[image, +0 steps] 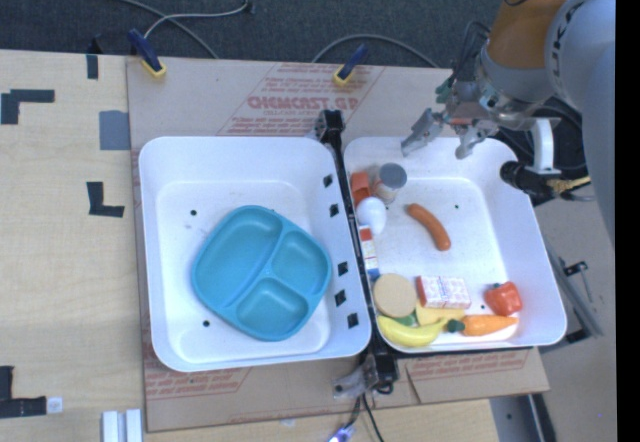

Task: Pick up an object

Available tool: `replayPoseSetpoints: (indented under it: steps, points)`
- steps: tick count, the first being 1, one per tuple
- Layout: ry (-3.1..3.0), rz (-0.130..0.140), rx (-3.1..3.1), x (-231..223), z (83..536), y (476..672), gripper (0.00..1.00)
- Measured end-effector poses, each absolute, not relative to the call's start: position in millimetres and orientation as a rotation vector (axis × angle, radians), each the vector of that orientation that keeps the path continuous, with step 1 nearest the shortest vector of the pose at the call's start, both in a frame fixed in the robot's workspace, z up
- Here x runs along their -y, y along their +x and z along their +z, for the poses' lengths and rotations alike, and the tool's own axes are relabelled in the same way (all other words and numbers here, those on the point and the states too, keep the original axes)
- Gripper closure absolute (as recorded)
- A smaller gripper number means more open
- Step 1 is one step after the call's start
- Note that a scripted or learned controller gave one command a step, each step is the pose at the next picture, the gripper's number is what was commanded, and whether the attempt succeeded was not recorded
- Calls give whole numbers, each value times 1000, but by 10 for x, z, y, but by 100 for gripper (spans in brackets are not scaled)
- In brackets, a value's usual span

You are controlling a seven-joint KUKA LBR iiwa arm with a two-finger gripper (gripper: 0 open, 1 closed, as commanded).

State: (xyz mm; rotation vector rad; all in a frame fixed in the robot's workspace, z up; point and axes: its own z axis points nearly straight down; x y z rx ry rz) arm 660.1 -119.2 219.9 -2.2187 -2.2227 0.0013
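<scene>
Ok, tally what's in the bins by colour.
Blue: 1, the plate
Orange or red: 3, sausage, carrot, pepper
Yellow: 1, banana
Tan: 1, round piece
Red-and-white: 1, box
Total: 7; the clutter by the divider is too small to sort.

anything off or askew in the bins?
Nothing damaged or spilled. The blue plate lies skewed in the left bin. The right bin's toy food crowds its near and left edges; the sausage lies apart. The open gripper hovers over its far rim.
</scene>
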Motion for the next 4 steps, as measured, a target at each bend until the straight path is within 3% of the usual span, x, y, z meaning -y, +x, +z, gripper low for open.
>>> replayPoseSetpoints:
  steps: [1, 2, 3, 4]
  points:
    - [-2219, 7, 2217, 1548, 1132, 6348, 0]
    - [-2222, -2, 2225, 1532, 868, 6053, 0]
    - [-2224, -2, 2228, 1539, 969, 6059, 100]
    - [-2218, 0, 2223, 850, 1845, 5430, 100]
